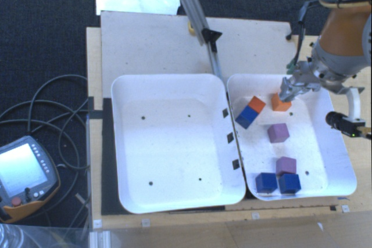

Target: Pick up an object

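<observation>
You are watching the gripper (289, 92) hanging right over the orange block (280, 104) at the right bin's (346, 174) far end, its grip unreadable, risking nudging it aside.

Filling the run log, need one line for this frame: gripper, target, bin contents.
gripper low over orange block, grasp unconfirmed | right bin: orange-blue block, two purple, two blue blocks | left bin
</observation>
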You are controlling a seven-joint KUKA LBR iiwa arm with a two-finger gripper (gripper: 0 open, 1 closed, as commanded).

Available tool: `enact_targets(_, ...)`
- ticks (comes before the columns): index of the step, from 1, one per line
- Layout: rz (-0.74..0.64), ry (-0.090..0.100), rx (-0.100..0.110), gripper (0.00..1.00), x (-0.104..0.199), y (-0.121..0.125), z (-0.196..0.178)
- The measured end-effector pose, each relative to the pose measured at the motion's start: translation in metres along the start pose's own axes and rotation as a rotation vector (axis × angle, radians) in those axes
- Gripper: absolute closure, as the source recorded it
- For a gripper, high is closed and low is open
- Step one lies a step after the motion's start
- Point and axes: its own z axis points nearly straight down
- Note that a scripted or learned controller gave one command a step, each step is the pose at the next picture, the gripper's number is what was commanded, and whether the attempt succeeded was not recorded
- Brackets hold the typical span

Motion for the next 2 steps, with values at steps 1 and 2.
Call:
enact_targets(1, 0.001, 0.000, 0.002, 1.00, 0.045, -0.010, 0.009)
enact_targets(2, 0.000, 0.000, 0.001, 1.00, 0.093, -0.031, 0.001)
